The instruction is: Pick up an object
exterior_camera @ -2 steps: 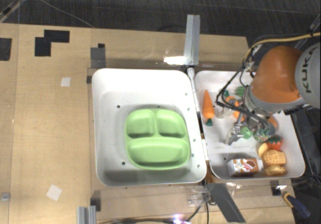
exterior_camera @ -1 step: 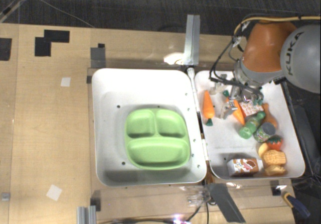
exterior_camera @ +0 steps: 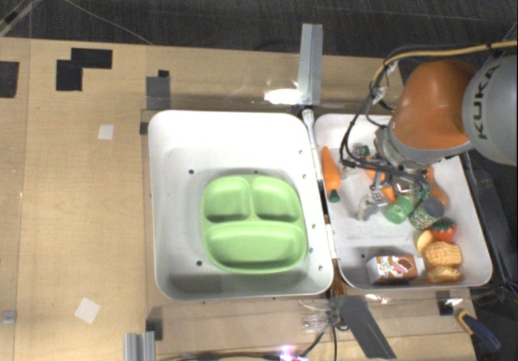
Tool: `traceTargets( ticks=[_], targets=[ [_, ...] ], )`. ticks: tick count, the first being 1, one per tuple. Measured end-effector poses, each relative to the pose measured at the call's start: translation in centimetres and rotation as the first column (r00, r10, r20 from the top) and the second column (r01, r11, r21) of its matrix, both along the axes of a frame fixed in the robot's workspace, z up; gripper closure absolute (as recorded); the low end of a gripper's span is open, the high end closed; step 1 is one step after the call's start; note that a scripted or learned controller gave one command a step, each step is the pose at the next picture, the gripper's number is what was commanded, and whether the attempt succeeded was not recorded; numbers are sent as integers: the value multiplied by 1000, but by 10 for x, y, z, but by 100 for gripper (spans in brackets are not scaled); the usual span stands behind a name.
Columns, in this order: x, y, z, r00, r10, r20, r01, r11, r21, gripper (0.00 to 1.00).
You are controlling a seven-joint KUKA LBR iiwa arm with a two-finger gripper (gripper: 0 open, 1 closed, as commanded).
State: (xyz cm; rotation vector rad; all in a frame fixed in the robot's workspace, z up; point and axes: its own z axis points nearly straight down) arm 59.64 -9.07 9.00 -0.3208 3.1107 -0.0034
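Note:
My gripper point(exterior_camera: 387, 199) hangs low in the right bin point(exterior_camera: 477, 270), under the orange band of the arm point(exterior_camera: 433, 104). Its tips sit among a cluster of small toys: a green piece point(exterior_camera: 397, 211), a dark can-like item point(exterior_camera: 429, 210) and something orange point(exterior_camera: 387, 187) right beside the fingers. An orange carrot point(exterior_camera: 330, 172) lies apart at the bin's left wall. Toward the front are a red tomato point(exterior_camera: 443, 231), a tan ridged piece point(exterior_camera: 443, 255) and a brown-and-white packet point(exterior_camera: 393, 268). The wrist hides the finger gap.
The left bin point(exterior_camera: 170, 189) holds a green divided plate point(exterior_camera: 252, 222). A grey post point(exterior_camera: 310, 64) stands behind the divider between the bins. Black cables loop around the wrist point(exterior_camera: 356, 137).

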Motion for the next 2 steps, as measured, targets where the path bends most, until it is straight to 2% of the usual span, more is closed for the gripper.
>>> traceTargets(
  ticks=[1,2],
  targets=[
    [-21,4,0,1000,-20,4,20,1000,0,0],
    [-76,2,2,1000,-27,6,27,1000,0,0]
  ],
)
